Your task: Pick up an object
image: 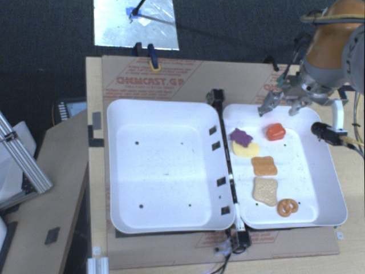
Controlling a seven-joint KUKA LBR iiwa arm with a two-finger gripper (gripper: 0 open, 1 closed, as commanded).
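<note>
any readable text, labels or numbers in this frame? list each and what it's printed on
"CHEMCAST GP" in red, on the brown sheet under the white bins, behind the left bin; the last letters are blurry, so that reading is uncertain.
More red print on the same sheet behind the right bin, beside the gripper: too blurred to read.
Faint red print on the sheet's front edge, below the bins: too blurred to read.

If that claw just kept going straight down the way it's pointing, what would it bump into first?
Probably the bare white floor of the right bin near its far rim. The gripper hangs apart from the red object, which lies just nearer the camera; depth is hard to judge.
</note>
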